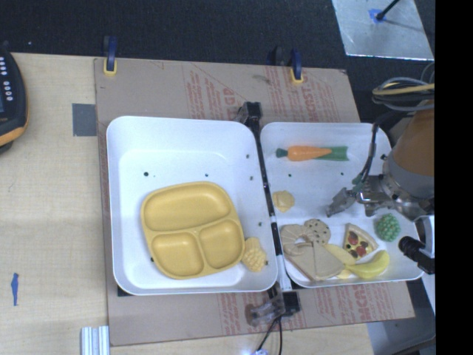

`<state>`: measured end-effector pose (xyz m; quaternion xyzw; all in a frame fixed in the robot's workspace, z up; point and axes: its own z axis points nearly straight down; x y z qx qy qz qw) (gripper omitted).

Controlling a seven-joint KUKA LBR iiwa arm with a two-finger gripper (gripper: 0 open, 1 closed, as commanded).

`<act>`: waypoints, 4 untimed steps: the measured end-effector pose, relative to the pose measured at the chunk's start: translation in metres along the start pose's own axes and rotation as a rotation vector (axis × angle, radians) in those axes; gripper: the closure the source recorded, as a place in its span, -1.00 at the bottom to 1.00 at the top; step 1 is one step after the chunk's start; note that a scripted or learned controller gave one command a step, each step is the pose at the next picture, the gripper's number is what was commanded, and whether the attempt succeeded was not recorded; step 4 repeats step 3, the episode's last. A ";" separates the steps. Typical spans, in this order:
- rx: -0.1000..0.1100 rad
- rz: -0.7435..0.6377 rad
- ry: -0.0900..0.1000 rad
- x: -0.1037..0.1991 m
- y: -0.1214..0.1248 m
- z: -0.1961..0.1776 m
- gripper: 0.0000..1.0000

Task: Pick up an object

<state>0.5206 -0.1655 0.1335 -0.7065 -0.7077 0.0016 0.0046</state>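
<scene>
Where pincer (341, 203) hovers, bare floor beside carrot (310, 153)

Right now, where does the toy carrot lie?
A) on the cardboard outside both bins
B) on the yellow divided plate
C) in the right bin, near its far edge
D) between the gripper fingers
C: the toy carrot lies along the far side of the right bin, apart from the gripper.

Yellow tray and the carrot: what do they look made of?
Yellow tray: likely moulded plastic, matte to satin, with smooth rounded dividers and uniform colour. Carrot: probably a plastic toy, given its flat orange body and solid green top; the exact material is hard to tell.
</scene>
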 end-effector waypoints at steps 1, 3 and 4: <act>-0.011 -0.009 -0.004 0.039 0.090 0.043 -1.00; -0.013 -0.013 -0.002 0.068 0.128 0.040 -1.00; -0.013 -0.013 -0.002 0.068 0.128 0.040 -1.00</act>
